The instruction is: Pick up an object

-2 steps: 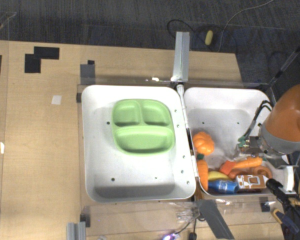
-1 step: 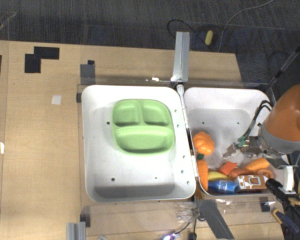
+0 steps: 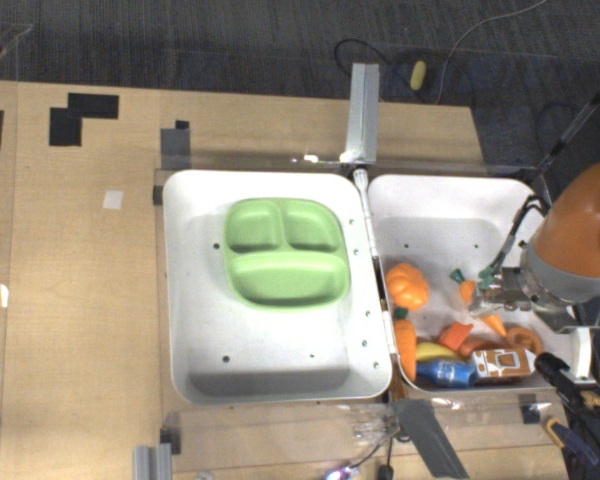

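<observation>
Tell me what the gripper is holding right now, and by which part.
Cannot be told: the gripper sits low among toys in the right bin.

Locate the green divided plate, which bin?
The green divided plate lies in the left bin, toward its far half, beside the divider from the right bin that holds the toy food.

divided plate (image 3: 284, 251) in left bin (image 3: 195, 298); toy foods (image 3: 450, 343) piled in right bin (image 3: 435, 213) near corner.

We've got even, fairly bright overhead light here, glare washing out the white bins (image 3: 280, 193). Soft shadows pool along their near walls. Small toys look slightly blurred, perhaps from low resolution.
</observation>
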Robot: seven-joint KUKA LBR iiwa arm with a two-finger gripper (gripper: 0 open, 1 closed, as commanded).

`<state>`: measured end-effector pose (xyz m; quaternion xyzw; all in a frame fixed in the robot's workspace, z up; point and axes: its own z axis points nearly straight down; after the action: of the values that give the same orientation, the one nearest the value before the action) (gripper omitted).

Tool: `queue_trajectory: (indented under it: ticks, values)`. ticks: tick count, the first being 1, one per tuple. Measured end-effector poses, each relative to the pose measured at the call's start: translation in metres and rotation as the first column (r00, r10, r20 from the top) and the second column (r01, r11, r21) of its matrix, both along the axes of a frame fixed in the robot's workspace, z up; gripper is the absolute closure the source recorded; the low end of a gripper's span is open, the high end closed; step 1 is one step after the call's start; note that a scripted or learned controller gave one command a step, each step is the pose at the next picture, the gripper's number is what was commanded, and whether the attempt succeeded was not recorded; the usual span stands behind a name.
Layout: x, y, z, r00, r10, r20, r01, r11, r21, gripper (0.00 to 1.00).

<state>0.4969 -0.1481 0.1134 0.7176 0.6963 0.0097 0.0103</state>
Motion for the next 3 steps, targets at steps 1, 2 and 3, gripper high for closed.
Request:
queue_trajectory:
  ticks: [1, 2, 3]
  values:
    - [0.007, 0.036, 0.092, 0.989, -0.145, -0.022, 0.145, 0.989, 0.002, 1.00]
    - [0.007, 0.036, 0.092, 0.989, -0.144, -0.023, 0.145, 0.989, 0.001, 0.00]
    - [0.022, -0.023, 0.018, 0.996, 0.084, -0.025, -0.084, 0.996, 0.000, 0.00]
